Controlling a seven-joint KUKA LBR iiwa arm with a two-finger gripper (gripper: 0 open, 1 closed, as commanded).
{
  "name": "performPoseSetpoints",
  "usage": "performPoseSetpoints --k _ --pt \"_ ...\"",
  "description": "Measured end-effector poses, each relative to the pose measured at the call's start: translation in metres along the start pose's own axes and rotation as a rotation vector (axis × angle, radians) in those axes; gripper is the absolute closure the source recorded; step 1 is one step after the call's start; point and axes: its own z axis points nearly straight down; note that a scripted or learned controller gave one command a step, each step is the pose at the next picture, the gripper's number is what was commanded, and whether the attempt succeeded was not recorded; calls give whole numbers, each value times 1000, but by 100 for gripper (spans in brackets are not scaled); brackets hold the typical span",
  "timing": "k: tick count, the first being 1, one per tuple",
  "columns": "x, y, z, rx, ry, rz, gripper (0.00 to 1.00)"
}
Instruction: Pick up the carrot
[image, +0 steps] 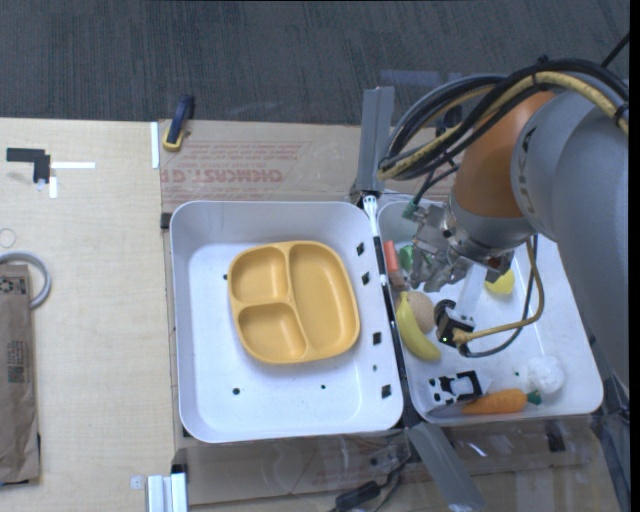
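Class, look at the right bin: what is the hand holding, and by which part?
It cannot be told. The hand hangs above the banana; the carrot lies apart.

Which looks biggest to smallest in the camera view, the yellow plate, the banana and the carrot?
1. Yellow plate, by far the largest.
2. Banana and carrot look about alike in length; the banana seems thicker, but part of it is hidden by other things, so I won't rank them.

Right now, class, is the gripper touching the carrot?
Apart. The camera view shows the gripper near the back of the right bin, while the carrot lies at its front edge, bare bin floor between them.
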Motion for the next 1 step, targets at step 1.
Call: performPoseSetpoints --k 1 --pt "-67 71 -69 -2 0 -206 100"
